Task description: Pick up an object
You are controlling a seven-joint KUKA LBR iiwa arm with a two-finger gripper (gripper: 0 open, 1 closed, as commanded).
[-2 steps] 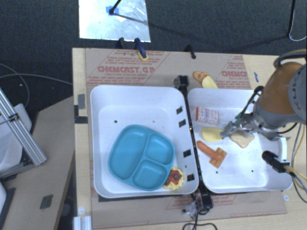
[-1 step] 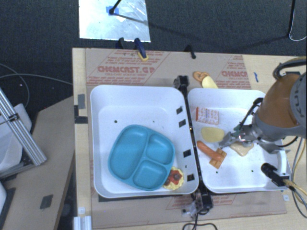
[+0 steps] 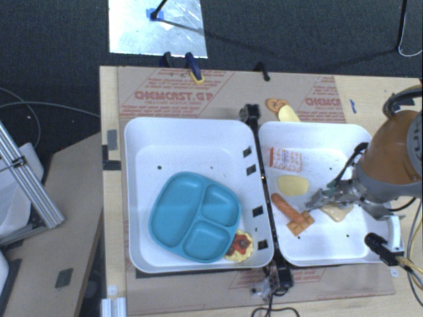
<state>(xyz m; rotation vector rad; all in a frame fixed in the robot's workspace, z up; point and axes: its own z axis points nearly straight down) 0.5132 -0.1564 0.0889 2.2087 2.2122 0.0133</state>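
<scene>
The right bin (image 3: 330, 140) holds a red and white packet (image 3: 285, 158), a yellow oval piece (image 3: 293, 185), an orange stick-shaped toy (image 3: 283, 206) and a small orange block (image 3: 301, 224). A beige piece (image 3: 338, 212) lies right of these. My gripper (image 3: 325, 200) is low in this bin, just above the left edge of the beige piece and right of the orange block. The grey arm with its orange band (image 3: 395, 156) covers the bin's right side.
The left bin (image 3: 192, 134) holds a blue divided tray (image 3: 195, 215) and a small red and yellow toy (image 3: 239, 246) at its front right corner. A yellow toy (image 3: 288, 114) and an orange one (image 3: 275, 104) lie on the cardboard behind the bins.
</scene>
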